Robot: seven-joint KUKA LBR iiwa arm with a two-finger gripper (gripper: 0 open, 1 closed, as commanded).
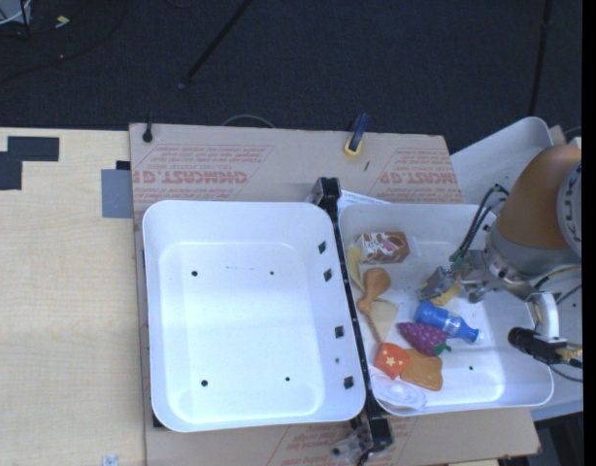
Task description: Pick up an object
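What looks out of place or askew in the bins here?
Nothing looks spilled or damaged. The toys, among them a blue bottle and purple grapes, lie jumbled against the right bin's left side, with the tool above them.

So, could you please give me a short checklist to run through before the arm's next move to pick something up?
1. Gripper is over the right white bin: ok.
2. Nearest target, the blue plastic bottle, lies just below the gripper: ok.
3. Object held between the fingers: cannot tell.
4. Room around the bottle: not ok, the purple grape bunch touches it.
5. Other items, the brown drumstick toy and red star-marked piece, lie apart from the gripper: ok.
6. Left white bin lies outside the gripper's path: ok.
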